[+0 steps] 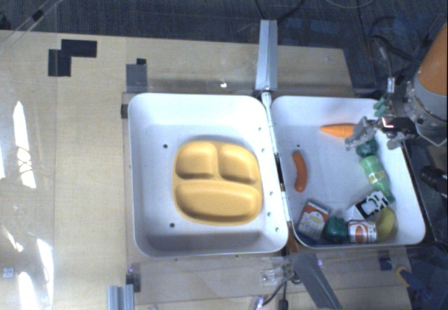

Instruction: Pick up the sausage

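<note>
Resting place of the sausage: the sausage [299, 170] is lying on the floor of the right bin [329, 182], near the bin's left wall, its length running roughly up and down the picture, with bare white floor all around it.
Gripper: the gripper [374, 131] is hovering over the upper right part of the right bin, well apart from the sausage; its fingers are standing spread with nothing between them.
Arm: the grey arm [427, 92] with its orange band is reaching in from the right edge, above the bin's far right corner.
Carrot: an orange carrot [337, 131] is lying just left of the gripper, pointing left.
Green bottle: a green bottle [372, 167] is lying just below the gripper, slanting down toward the right wall.
Lower corner clutter: a small red and white packet [313, 220], a dark green object [336, 229], a red and white can [362, 231], a black and white item [373, 203] and a yellow-green fruit [386, 222] are crowding together along the bin's near edge.
Left bin: the left bin [147, 161] is holding a yellow sectioned tray [217, 181] sitting near its middle.
Bench: the pale wooden bench [70, 161] is bearing both bins side by side.
</note>
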